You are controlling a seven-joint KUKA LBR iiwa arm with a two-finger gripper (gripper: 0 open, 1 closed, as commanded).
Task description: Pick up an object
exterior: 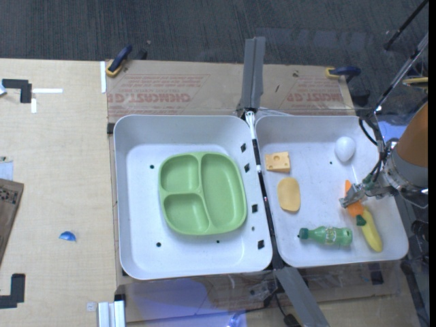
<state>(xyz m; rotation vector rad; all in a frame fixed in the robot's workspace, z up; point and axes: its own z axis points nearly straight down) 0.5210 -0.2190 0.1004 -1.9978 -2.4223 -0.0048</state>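
Leftward, a shallow white left bin [129, 182] holding a green three-compartment plastic tray [203, 193]. Rightward, a white right bin [313, 251] with a holed cheese wedge [277, 161], yellow oval slice [289, 194], white egg [345, 148], green bottle [327, 235], yellow banana [370, 232], orange carrot [355, 205]. Gripper [354, 197] low over the carrot; finger spread unclear.

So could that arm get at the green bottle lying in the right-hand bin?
Probably yes. The green bottle lies flat in the right bin with nothing on top of it, and the gripper hangs close by; only the banana sits near one end.
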